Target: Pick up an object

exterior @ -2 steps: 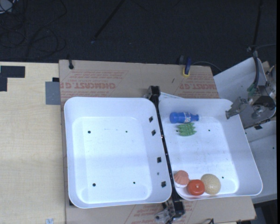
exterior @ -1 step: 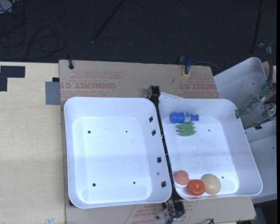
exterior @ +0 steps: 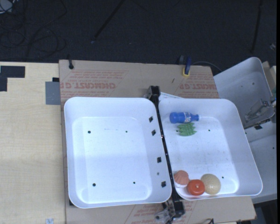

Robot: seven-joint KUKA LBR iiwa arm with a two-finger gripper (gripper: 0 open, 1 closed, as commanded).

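While nothing is grasped yet, you find the blue bottle (exterior: pixel 183 117) at twelve o'clock in the right bin (exterior: pixel 249 171), touching the green toy (exterior: pixel 186 129); you cannot tell the pincer's state, and the next move calls for an approach.

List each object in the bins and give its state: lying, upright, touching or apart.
Blue bottle: lying on its side, far end of right bin.
Green toy: lying beside the bottle.
Pink ball: resting, touching red one.
Red ball: near corner.
Tan ball: touching red one.
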